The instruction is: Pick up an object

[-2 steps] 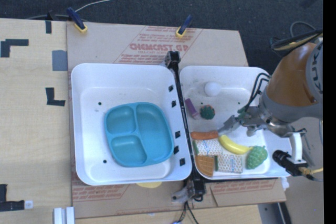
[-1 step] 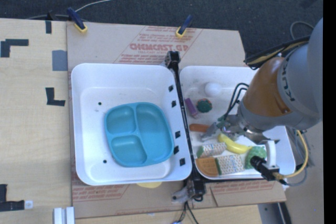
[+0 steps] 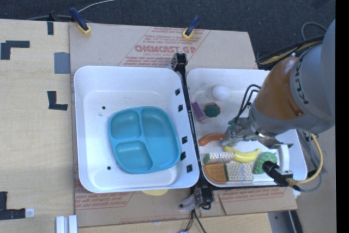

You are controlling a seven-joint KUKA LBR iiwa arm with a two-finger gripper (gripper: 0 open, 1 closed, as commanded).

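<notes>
On the table, the left bin (image 3: 87, 117) held a blue divided plate (image 3: 144, 138), which lay flat near its middle. I judged it a poor thing to pick: it was wide and low, and there was no edge I could close on easily.

The right bin (image 3: 245, 76) was at 3 o'clock from the plate, and all the small things were crowded there. A purple piece (image 3: 198, 111) and a dark green round thing (image 3: 211, 110) lay near the top left of this bin, with a white ball (image 3: 221, 92) at 12 o'clock from them. Lower down there was an orange carrot-like piece (image 3: 210, 139), a yellow banana (image 3: 243, 155), a brown flat piece (image 3: 216, 173), a pale packet (image 3: 239, 171) and a green leafy thing (image 3: 267, 161).

My hand (image 3: 235, 133) was low over this bin, between the carrot-like piece and the banana, at 12 o'clock from the banana. Whether my hand was open or closed I could not tell, because my own wrist hid this part, and I saw nothing held in it.

The risk, as I judged it, was the crowding. The banana, the packet and the leafy thing were touching or nearly so, and I could push one aside, or catch two at once and drop both. The banana was also curved and smooth, so it could slip out.
</notes>
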